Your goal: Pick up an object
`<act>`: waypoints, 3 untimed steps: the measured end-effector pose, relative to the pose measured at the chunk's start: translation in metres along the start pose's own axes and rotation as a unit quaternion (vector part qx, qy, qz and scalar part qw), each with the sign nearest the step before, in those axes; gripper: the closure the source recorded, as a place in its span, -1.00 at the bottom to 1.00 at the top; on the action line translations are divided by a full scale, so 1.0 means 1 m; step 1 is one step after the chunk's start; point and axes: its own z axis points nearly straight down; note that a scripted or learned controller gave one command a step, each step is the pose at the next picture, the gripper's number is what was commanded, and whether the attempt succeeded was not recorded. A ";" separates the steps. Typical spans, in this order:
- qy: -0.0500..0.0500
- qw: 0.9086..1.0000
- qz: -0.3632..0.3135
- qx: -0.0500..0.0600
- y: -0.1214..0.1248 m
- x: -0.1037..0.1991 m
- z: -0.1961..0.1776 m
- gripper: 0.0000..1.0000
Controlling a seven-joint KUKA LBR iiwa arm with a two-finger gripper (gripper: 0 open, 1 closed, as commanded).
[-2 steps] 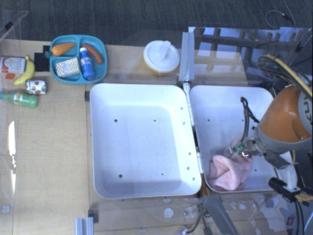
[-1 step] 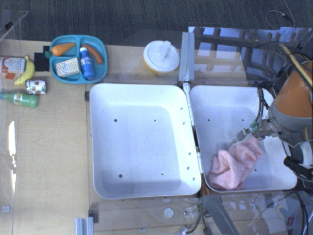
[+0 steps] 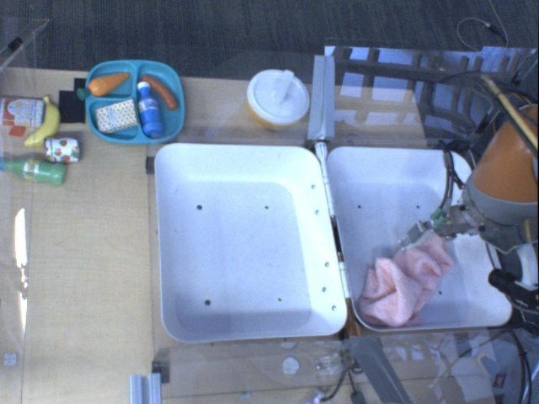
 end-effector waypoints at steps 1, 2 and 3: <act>-0.004 1.000 -0.017 -0.007 -0.052 -0.029 0.032 -1.00; 0.000 0.995 -0.096 -0.001 -0.053 -0.011 -0.011 -1.00; -0.003 0.995 -0.098 -0.005 -0.031 -0.008 0.032 -1.00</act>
